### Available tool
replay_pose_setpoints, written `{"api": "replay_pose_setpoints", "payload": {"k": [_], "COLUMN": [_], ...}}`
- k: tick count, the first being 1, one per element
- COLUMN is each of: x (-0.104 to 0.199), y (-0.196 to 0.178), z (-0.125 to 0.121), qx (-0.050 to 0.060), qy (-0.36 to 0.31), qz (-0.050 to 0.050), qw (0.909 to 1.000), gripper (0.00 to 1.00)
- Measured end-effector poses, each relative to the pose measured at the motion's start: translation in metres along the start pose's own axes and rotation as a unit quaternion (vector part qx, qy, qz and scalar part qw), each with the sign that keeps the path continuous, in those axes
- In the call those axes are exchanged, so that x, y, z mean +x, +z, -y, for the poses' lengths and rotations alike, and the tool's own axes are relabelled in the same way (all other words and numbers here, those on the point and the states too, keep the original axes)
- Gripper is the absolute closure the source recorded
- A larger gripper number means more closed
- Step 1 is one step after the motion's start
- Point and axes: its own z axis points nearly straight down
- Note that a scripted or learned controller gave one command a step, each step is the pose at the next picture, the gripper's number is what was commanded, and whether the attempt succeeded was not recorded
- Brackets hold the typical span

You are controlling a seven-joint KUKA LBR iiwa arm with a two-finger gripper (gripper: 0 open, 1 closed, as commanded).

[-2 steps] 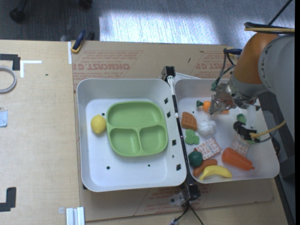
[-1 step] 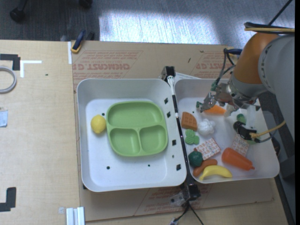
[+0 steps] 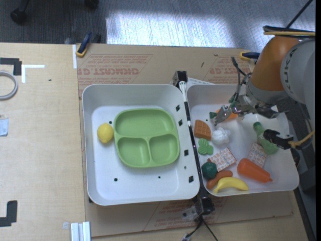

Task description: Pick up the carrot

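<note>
The carrot lies near the front right corner of the right bin, its thick end pointing left. Just left of it sit a banana, a smaller orange piece and a patterned packet. The gripper hangs over the bin's back left part, well apart from the carrot; whether its fingers are released or clenched cannot be told. The left bin holds a green divided plate and a lemon.
</note>
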Motion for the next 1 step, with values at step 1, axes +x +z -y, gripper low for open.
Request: {"api": "replay_pose_setpoints", "payload": {"k": [1], "x": [-0.0064], "y": [-0.0003], "z": [-0.0256], "qx": [-0.001], "qy": [-0.091], "qz": [0.001], "qw": [0.9959], "gripper": [0.00]}}
